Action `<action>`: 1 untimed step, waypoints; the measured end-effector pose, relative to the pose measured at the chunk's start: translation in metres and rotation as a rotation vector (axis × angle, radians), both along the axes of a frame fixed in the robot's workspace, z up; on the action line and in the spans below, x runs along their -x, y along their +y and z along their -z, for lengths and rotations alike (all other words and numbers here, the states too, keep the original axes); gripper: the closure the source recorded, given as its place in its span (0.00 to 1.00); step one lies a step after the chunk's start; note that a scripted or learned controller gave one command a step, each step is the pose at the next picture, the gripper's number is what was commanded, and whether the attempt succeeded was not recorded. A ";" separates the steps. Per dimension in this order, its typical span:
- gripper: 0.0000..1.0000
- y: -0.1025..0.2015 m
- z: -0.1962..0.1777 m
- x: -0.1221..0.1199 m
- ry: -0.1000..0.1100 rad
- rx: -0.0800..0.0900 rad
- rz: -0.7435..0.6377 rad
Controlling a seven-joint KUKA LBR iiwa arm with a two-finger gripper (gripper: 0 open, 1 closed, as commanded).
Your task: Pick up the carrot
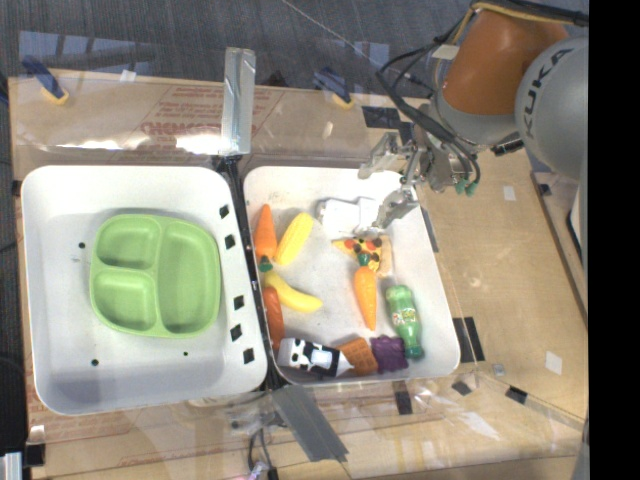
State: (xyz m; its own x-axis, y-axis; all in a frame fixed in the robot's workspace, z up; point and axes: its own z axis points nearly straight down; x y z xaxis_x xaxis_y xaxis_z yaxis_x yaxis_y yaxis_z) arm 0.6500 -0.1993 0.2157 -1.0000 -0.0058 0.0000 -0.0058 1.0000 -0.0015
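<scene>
i can't tell how the fingers (385,208) stand, and with several carrots (366,296) crowded by the bottle (403,318), i risk grabbing wrong.

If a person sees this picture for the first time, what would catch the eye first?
Probably the green divided plate, alone in the left bin. Next, the right bin, crowded with toy food: carrots, yellow bananas, a green bottle, a black-and-white cow. The grey arm with its orange band reaches in at upper right, its hand above that bin's far edge.
</scene>
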 end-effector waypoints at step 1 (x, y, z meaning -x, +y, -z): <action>0.00 -0.009 0.124 0.048 0.000 -0.001 -0.094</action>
